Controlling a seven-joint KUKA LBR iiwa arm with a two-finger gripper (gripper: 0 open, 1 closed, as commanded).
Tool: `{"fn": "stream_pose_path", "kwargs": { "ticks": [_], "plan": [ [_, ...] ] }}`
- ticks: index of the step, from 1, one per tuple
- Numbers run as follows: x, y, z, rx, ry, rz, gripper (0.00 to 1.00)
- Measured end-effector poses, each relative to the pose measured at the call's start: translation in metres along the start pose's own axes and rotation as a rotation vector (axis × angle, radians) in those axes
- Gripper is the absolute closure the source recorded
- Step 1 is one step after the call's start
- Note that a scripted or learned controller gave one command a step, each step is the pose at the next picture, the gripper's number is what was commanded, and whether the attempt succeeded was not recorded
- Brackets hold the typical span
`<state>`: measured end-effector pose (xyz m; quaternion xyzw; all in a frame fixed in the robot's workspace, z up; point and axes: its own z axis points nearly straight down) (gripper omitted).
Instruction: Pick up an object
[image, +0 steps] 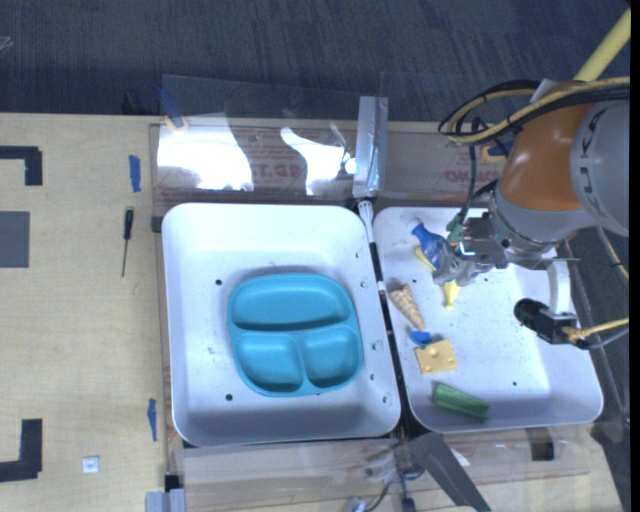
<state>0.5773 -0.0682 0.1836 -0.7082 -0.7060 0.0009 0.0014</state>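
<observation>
My gripper (462, 262) hangs over the back left part of the right bin (520, 385), under the grey arm with its orange band (540, 160). Just left of it lies a blue and yellow item (431, 246), and a small yellow piece (450, 292) sits right below it. Further toward the front lie a tan cone-shaped object (405, 302), a small blue piece (418, 338), a yellow cheese wedge (436, 356) and a green cucumber (460, 401). Nothing can be seen held in the gripper.
The left bin (190, 250) holds a blue divided plate (294, 332). A ridge where the two bin rims meet (378, 300) separates the bins. A black part on a cable (540, 318) hangs over the right bin's right side. A clear panel (260, 150) stands behind the bins.
</observation>
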Motion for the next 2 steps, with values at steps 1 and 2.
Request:
{"fn": "stream_pose_path", "kwargs": {
  "ticks": [1, 2],
  "plan": [
    [-0.001, 0.001, -0.010, -0.002, -0.001, 0.001, 1.00],
    [0.021, 0.009, 0.000, -0.002, -0.001, 0.130, 1.00]
  ]
}}
